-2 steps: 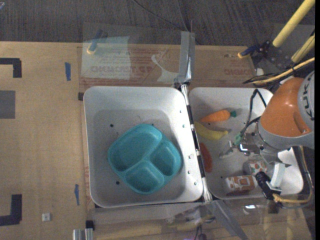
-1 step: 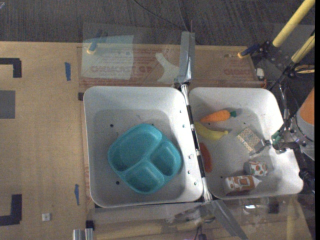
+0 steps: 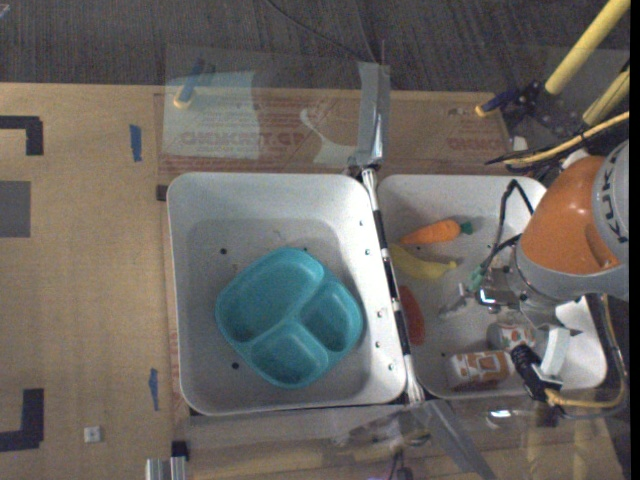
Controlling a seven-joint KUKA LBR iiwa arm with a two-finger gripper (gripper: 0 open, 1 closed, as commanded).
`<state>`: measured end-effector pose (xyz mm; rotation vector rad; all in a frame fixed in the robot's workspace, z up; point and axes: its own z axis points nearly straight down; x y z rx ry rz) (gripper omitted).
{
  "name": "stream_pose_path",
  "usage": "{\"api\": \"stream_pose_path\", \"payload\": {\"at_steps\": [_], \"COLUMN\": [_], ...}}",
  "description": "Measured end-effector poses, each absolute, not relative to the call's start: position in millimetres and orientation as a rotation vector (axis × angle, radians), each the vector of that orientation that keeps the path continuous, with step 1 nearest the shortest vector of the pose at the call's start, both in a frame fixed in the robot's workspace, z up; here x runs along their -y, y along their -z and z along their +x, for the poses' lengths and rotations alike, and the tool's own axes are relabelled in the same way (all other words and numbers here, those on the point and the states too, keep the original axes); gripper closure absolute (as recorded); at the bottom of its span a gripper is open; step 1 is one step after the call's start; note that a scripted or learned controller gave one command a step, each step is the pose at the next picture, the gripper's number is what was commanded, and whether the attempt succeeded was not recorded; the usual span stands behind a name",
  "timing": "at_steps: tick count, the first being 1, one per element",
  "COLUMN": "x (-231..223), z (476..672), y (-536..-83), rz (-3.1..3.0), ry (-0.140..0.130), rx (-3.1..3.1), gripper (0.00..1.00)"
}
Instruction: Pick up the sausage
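The sausage [image 3: 412,315] lies tight against the right bin's [image 3: 590,368] left wall. The tool [image 3: 478,294] hangs beside it; I cannot tell its grip. It might bump the wall and miss.

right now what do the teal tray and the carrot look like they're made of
Tray: looks like moulded plastic, smooth teal, three pressed compartments, soft sheen. Carrot: probably a plastic toy, uniform orange with a green tip; too small to be certain.
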<state>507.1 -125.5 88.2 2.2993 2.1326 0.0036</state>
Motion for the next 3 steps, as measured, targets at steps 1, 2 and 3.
{"api": "stream_pose_path", "payload": {"at_steps": [1, 2, 3], "x": [101, 101, 23], "z": [519.7, 520.7, 517.9], "y": [-88, -99, -184], "rz": [2.761, 2.758, 2.873], "ry": [-0.006, -0.01, 0.004], "rx": [-1.482, -1.484, -1.275], "gripper": [0.0, 1.0, 1.0]}}
